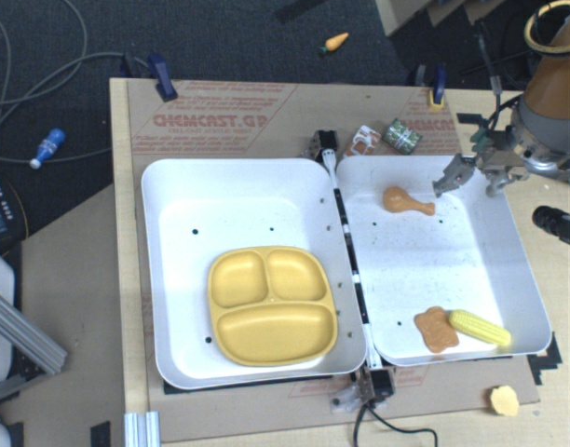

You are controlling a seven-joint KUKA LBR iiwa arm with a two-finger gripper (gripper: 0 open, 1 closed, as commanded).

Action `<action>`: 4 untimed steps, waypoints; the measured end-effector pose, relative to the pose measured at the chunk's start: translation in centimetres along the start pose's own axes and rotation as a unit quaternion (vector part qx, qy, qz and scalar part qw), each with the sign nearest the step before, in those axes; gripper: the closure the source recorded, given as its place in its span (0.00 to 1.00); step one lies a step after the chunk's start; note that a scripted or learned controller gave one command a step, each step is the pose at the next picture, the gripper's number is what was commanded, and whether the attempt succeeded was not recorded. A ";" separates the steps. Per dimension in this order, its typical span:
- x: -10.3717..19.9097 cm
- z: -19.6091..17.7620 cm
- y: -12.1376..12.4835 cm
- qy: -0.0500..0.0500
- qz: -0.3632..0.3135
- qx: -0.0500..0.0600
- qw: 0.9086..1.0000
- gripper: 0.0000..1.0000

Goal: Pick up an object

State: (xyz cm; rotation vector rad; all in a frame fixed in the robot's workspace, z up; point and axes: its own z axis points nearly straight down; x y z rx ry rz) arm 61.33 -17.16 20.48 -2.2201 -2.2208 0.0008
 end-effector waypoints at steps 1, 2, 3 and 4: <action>3.9 4.9 2.9 0.000 -0.002 0.001 1.000 0.00; 4.4 12.5 5.3 0.000 -0.001 0.002 1.000 0.00; 4.4 10.9 5.4 -0.001 -0.001 -0.002 1.000 1.00; 12.5 1.5 -1.3 0.002 -0.003 -0.001 1.000 1.00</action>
